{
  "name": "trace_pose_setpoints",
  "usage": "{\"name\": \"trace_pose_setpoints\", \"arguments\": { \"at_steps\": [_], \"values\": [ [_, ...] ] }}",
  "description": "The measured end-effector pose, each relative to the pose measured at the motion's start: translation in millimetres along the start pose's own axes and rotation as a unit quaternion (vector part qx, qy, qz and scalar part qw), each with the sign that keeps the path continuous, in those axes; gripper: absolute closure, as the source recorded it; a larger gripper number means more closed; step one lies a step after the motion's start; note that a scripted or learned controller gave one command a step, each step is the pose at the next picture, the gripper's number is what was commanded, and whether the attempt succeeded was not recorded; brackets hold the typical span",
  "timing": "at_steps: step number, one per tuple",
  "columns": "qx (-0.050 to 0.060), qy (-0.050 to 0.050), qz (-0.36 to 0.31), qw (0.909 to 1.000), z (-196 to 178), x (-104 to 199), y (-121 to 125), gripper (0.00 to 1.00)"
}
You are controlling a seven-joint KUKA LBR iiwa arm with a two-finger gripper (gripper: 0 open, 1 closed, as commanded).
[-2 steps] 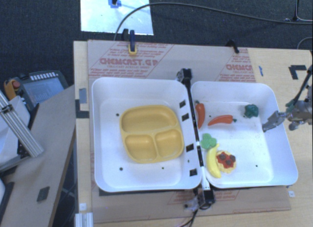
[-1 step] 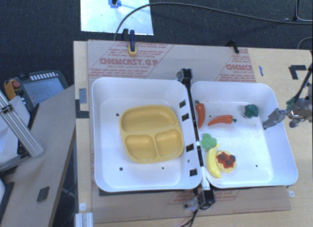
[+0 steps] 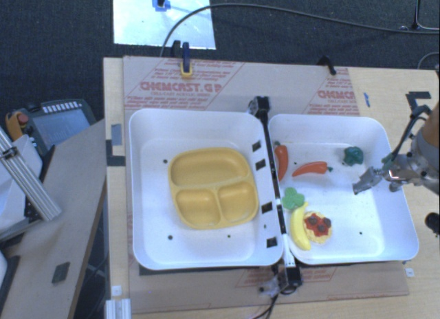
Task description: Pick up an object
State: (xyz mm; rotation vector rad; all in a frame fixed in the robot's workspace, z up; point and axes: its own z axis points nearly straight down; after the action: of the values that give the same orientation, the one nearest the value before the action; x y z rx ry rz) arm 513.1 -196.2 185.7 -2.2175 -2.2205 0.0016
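At the near edge of the right bin (image 3: 405, 238) we see a banana (image 3: 298, 228) touching a small pizza (image 3: 317, 226); farther back lie a carrot (image 3: 282, 161), chili pepper (image 3: 311, 168) and broccoli (image 3: 353, 155). These look like light, stiff, slippery toys, so we'd pinch the pepper across its middle. We cannot tell the tool's (image 3: 364, 185) state; it hovers at the right.

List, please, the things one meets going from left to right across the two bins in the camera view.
Yellow divided plate → carrot → red chili pepper → broccoli → gripper at the right bin's right side.
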Motion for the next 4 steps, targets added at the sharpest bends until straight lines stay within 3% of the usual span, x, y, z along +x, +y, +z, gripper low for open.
{"name": "trace_pose_setpoints", "arguments": {
  "at_steps": [2, 3, 4],
  "values": [
    [-0.001, 0.0, 0.001, 1.0, 102.9, 0.8, 0.4, 0.0],
    [-0.003, -0.001, 0.0, 1.0, 90.2, 0.4, 1.8, 1.0],
    [-0.005, -0.002, -0.001, 1.0, 46.7, -1.4, 5.9, 1.0]
  ]
}}
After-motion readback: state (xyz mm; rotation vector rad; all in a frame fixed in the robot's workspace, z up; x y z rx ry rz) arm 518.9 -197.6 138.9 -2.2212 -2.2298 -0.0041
